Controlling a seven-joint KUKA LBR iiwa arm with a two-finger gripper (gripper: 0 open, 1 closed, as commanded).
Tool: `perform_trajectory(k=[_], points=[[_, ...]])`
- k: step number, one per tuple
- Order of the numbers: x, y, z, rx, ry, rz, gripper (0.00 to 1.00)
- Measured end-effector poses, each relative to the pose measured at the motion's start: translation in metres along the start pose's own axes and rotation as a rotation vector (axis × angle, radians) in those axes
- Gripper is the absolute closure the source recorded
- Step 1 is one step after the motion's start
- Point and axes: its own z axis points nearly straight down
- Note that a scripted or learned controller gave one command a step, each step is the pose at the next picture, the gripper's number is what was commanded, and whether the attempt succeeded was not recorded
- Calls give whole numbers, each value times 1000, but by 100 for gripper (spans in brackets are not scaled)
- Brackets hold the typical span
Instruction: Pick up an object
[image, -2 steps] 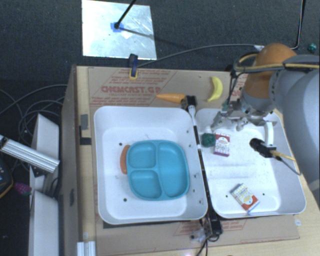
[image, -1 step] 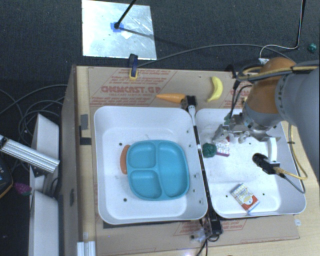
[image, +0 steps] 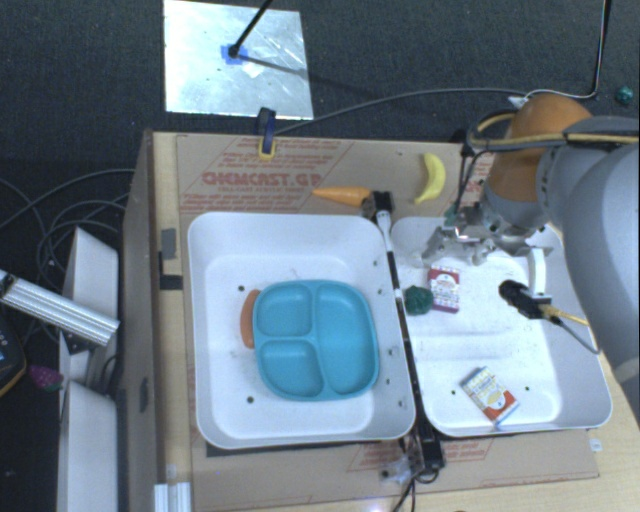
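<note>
Up by the right bin's (image: 565, 385) far rim, the fingers (image: 440, 244) hang spread (red packet (image: 444, 289) just beside).

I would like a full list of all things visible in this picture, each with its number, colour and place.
left bin: one, white, on the bench
right bin: one, white, beside it
plate: one, blue, in the left bin
sausage: one, orange, at the plate's left edge
small box: one, red and white, right bin, far half
green lump: one, green, left of the small box
carton: one, orange and white, right bin, near end
banana: one, yellow, on the cardboard behind the bins
carrot: one, orange, same cardboard
arm: one, grey, from the right
claw: one, metallic, over the right bin's far end
</note>
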Motion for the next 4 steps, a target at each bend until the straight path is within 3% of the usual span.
perform_trajectory(k=[1,2,3,4], points=[[0,1,-12,-4,-1,-3,100],[0,1,-12,-4,-1,-4,0],[-43,0,-65,-3,-2,2,0],[-40,-70,-34,2,1,3,0]])
